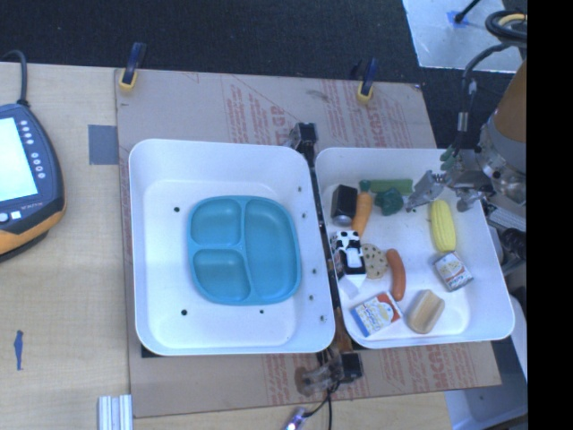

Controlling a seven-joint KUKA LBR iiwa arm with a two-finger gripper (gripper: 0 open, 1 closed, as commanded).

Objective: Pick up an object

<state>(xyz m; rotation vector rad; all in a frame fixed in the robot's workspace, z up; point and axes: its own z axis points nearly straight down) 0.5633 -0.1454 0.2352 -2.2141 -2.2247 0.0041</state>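
Hand (440,186) poised over right bin's (501,325) far right corner, above toy food.
Whether it is open or holding anything cannot be told. Corn cob (442,226) lies just beside it, clear of neighbours; descending straight and centred across its width looks best.

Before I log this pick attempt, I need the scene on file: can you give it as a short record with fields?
left bin: holds a blue divided plate
right bin: holds the small items
items in right bin: corn cob, carrot, sausage, bread roll, small can, carton, green piece, black-and-white toy
gripper: above the right bin's upper right part, near the corn cob
held object: none seen between the fingers
bench left edge: handheld pendant
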